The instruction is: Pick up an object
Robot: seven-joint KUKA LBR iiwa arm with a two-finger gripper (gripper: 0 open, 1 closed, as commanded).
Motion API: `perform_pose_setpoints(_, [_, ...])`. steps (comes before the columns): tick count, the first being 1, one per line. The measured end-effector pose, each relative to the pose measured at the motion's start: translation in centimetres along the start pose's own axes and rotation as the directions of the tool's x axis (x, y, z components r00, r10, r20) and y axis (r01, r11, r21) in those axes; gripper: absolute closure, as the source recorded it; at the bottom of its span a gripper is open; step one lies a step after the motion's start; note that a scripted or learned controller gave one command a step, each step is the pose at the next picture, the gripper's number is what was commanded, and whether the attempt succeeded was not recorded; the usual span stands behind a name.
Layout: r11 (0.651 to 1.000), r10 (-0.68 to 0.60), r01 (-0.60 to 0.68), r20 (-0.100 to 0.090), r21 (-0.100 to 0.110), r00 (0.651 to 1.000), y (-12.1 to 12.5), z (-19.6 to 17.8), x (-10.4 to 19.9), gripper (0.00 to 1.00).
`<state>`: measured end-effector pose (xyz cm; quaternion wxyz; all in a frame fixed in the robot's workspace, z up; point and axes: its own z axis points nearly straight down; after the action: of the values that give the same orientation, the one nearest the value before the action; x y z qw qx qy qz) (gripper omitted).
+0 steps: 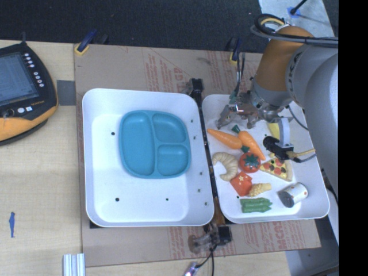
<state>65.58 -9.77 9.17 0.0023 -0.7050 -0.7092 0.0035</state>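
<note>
Overhead, two white bins sit side by side on a brown cardboard sheet [144, 68]. The left bin [100, 203] holds a blue divided plate [154, 142], lying flat near the bin's middle with three compartments facing up.

The right bin [313, 209] carries the toy food. Two orange carrots lie toward the far half: the longer carrot [224, 138] points left, the shorter carrot [252, 144] slants beside it, the two touching or nearly so. Just nearer the camera: a red tomato [249, 163], a pale croissant [226, 164] to its left, a pizza slice [275, 168] to its right. Below those, a red strawberry-like piece [241, 183], a small yellow corn piece [257, 190], a green bean pod [255, 205] and a grey-and-white cylinder [292, 195] on its side. A yellow piece [273, 130] sits by the far right wall (partly hidden by a black cable part, so shape unclear).

The arm [282, 56], grey with an orange band, reaches in from the right. The gripper [237, 118] hangs over the far left corner of the right bin, just beyond the carrots; fingers [223, 119] spread apart, nothing between them.

A teach pendant [20, 94] rests on the bench at far left, well apart from both bins.
</note>
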Motion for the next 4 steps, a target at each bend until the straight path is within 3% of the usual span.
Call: perform_pose_setpoints(4, [1.000, -0.001, 0.001, 0.000, -0.002, 1.000, 0.02, -0.02, 0.48, 0.00])
